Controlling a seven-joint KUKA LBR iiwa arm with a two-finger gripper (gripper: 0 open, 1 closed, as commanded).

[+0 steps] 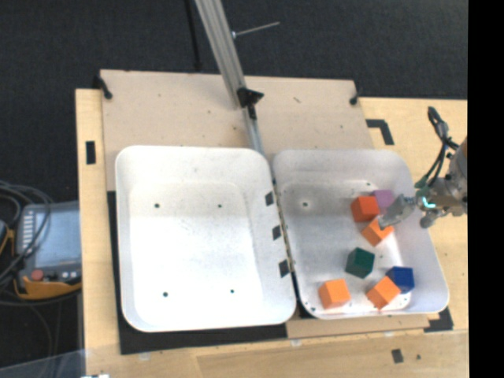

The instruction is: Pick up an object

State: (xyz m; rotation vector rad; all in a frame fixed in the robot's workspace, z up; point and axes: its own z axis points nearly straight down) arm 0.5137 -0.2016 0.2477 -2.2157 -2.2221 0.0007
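Gripper [394, 215] sits low over the right bin [331, 168], tip right at the cluster near the bin's far-right side: red-orange cube [364, 208], pale purple block [384, 198] just behind it, small orange cube [376, 231] directly under the tip. Can't tell the state of the fingers; the tip is a grey blur against the blocks, and nothing is visibly held between them.

Risks:
- The three blocks are touching or nearly so. Closing here could wedge two at once, or push one aside and come up with nothing.
- The small orange cube looks rotated relative to the bin. A grab across its corners would likely slip.
- The cluster is near the right wall, so a block could get shoved against it rather than gripped.

Easier targets sit well apart: dark green cube [361, 261], orange cube [335, 293], and the blue cube [401, 278] touching another orange cube [383, 291] near the front rim.

Hard to read: the purple block is partly hidden by the gripper; the arm is cut off at the right; gripper height over the blocks is unclear. Left bin [197, 160] holds no blocks.
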